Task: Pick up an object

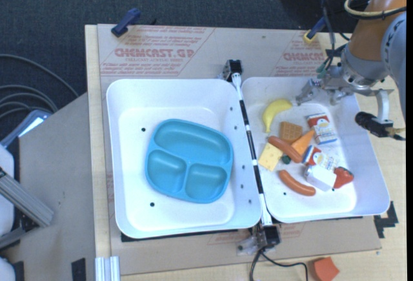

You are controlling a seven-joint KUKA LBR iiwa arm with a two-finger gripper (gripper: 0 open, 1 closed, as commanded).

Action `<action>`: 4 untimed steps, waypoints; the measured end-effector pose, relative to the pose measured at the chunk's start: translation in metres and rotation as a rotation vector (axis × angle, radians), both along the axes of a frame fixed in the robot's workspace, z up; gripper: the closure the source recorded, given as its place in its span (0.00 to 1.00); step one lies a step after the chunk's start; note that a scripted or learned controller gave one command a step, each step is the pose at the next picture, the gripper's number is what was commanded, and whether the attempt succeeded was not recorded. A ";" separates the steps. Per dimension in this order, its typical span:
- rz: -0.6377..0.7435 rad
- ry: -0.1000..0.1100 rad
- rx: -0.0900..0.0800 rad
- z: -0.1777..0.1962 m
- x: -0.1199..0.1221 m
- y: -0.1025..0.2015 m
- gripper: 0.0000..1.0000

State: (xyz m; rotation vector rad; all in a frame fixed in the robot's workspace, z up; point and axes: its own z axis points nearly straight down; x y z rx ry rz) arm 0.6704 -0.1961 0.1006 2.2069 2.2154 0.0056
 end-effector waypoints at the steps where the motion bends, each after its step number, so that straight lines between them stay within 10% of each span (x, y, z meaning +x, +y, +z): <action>1: -0.002 0.014 0.013 -0.015 -0.024 -0.016 0.00; 2: -0.002 0.013 0.009 -0.005 -0.024 -0.017 1.00; 3: -0.003 0.015 0.009 0.087 -0.095 0.063 1.00; 4: -0.003 0.012 0.008 0.147 -0.108 0.120 1.00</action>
